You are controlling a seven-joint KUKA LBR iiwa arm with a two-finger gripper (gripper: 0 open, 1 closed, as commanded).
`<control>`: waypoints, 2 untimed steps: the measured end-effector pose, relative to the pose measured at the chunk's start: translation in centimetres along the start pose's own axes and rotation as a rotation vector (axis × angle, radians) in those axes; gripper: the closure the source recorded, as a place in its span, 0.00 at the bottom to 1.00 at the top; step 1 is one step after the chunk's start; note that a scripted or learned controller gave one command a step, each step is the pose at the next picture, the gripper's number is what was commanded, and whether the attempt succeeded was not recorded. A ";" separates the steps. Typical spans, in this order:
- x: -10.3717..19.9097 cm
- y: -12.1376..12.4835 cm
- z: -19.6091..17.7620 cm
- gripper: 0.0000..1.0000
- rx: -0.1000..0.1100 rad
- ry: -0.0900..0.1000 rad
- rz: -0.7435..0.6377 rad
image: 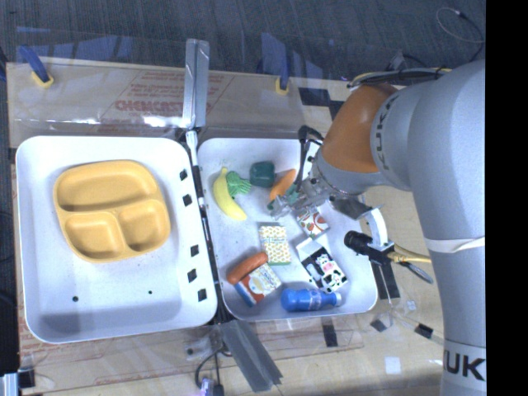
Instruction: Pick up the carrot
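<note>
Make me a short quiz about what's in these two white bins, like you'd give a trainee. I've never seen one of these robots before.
1. True or false: the yellow divided tray lies in the same bin as the carrot.
2. Which item lies directly left of the green broccoli? A) blue bottle B) banana C) black-and-white carton
3. Fill in: the gripper sits over the ____ bin, close beside the carrot.

Key
1. False. The tray is in the left bin; the carrot is in the right bin.
2. B, the banana.
3. Right.
</note>
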State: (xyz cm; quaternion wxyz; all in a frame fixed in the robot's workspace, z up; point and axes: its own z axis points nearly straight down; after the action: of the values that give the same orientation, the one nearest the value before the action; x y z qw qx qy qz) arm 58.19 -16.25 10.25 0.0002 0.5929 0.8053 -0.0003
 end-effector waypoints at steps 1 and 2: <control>0.0 0.1 -1.0 1.00 -0.001 0.000 -0.004; 2.2 6.2 1.2 1.00 0.005 0.003 0.114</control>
State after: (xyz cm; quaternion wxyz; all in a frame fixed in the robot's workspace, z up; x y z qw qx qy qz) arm 63.47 -12.34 9.08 -0.0027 0.6378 0.7702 -0.0014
